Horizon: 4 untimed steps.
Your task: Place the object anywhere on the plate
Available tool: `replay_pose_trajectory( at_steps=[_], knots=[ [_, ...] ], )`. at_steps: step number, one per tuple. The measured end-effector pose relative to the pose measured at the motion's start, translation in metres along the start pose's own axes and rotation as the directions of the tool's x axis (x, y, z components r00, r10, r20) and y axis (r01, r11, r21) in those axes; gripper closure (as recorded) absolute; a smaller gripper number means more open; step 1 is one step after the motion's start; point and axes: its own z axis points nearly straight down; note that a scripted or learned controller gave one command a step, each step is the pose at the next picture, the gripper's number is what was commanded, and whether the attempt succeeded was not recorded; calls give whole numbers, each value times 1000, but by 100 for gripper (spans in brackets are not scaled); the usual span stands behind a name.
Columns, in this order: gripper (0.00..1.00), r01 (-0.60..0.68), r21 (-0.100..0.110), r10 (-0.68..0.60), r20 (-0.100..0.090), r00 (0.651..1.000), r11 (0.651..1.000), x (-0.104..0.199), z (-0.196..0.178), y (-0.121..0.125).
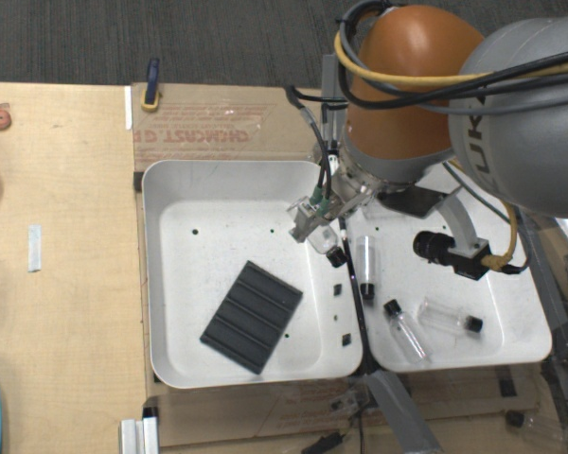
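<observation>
Pincer [314, 218]: hangs over the upper right part of the left bin, close to the wall shared by the two bins; whether it is released or clenched, I cannot tell.
Arm [412, 83]: grey with an orange band, reaching in from the right and covering the upper part of the right bin.
Left bin [170, 197]: white and shallow, with a few small dark specks on its floor.
Plate [253, 316]: a dark, flat, ribbed rectangle lying on the floor of the left bin, below and left of the pincer and well apart from it; its long axis runs on a slant from lower left to upper right, and the ribs follow that axis.
Right bin [521, 334]: touches the left bin along their shared wall.
Tubes [404, 331]: clear tubes with dark caps lie in the right bin; one stands nearly parallel to the shared wall just right of it, one points from upper left to lower right, and one lies roughly crosswise to its right.
Object: which of these is the task's thing, I cannot tell.
Worktop [57, 253]: pale wood, left of the bins.
Cardboard [218, 126]: brown sheet behind the left bin.
</observation>
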Motion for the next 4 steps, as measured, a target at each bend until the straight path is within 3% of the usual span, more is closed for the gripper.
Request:
replay_pose_trajectory(
  at_steps=[1,2,3,4],
  knots=[
    [100,471,-3,-471,2,882,882,-18,-60,-73],
    [100,477,-1,-477,-1,879,879,25,20,26],
    [100,441,-2,-441,1,898,898,11,-63,-54],
    [100,703,-2,-703,-1,711,711,8,25,-4]
  ],
)
